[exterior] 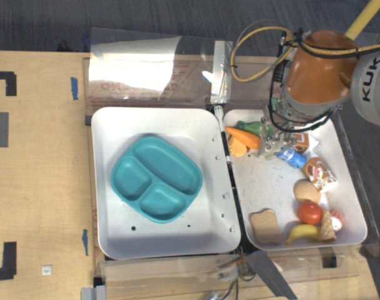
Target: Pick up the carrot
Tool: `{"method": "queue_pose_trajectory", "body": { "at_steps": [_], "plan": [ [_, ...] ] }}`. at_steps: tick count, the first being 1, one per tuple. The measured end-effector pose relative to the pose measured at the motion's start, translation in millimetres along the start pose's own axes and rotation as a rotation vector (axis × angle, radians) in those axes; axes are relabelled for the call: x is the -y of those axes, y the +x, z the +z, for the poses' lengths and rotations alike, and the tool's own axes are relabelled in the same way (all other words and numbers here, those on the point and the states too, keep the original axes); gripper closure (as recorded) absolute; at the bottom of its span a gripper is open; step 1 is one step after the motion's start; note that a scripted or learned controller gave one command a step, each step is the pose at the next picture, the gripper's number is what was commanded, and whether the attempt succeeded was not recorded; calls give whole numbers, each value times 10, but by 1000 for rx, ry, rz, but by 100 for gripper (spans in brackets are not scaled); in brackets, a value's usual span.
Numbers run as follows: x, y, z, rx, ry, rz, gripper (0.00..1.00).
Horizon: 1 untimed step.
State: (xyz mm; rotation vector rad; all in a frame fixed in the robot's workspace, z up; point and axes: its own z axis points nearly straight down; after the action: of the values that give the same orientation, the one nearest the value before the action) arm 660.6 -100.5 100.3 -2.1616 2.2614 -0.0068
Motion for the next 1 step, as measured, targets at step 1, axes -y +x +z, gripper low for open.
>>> {"method": "queue_pose_trajectory", "body": {
  "at_steps": [1],
  "plan": [
    [-588,-541,-898,-4,-2,69,100]
  ]
}}
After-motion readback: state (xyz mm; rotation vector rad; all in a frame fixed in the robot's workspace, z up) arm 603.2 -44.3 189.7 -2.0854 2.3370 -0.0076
